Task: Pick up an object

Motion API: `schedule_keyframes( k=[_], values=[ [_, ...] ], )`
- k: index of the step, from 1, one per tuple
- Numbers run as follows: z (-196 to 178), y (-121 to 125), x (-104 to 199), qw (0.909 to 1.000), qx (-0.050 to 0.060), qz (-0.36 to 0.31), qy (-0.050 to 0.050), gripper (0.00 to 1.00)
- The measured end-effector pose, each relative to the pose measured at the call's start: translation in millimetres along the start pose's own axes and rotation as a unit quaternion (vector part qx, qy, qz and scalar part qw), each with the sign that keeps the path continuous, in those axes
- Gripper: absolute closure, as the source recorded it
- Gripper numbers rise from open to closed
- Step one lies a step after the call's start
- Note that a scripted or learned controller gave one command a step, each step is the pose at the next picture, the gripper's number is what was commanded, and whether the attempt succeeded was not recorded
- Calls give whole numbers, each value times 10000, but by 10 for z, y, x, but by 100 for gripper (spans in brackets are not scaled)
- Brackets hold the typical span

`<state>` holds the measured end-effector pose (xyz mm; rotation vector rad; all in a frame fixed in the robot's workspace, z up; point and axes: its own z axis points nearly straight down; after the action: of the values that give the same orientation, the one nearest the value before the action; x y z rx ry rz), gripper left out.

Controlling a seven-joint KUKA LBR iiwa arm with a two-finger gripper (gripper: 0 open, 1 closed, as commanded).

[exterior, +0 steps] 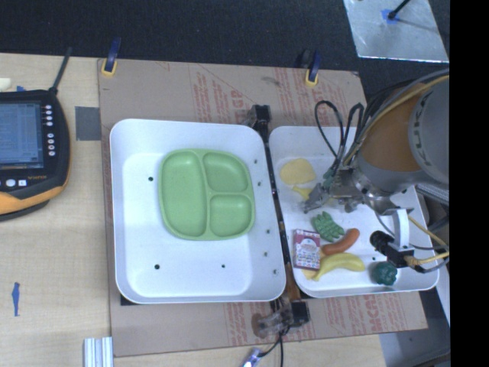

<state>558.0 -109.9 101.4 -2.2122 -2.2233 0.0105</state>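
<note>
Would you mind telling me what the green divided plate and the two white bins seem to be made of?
The green plate looks like moulded plastic with a matte finish: one even pale green, soft rounded compartment ridges, no glare. The left bin and right bin look like thin formed plastic, smooth and slightly glossy, with rounded corners and lips; coated metal cannot be ruled out.

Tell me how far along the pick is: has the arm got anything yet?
Done: the arm is over the right bin, with the hand low beside the yellow round toy. In hand: nothing that I can see gripped. Left: the grasp and lift. The green ridged toy, hot dog, banana, red box and dark green piece all lie in the bin; the green divided plate sits in the left bin.
</note>
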Motion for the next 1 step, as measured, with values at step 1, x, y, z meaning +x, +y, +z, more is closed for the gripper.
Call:
schedule_keyframes(
  k=[1],
  values=[
    [106,-352,9,10000,-15,2,4,0]
  ],
)
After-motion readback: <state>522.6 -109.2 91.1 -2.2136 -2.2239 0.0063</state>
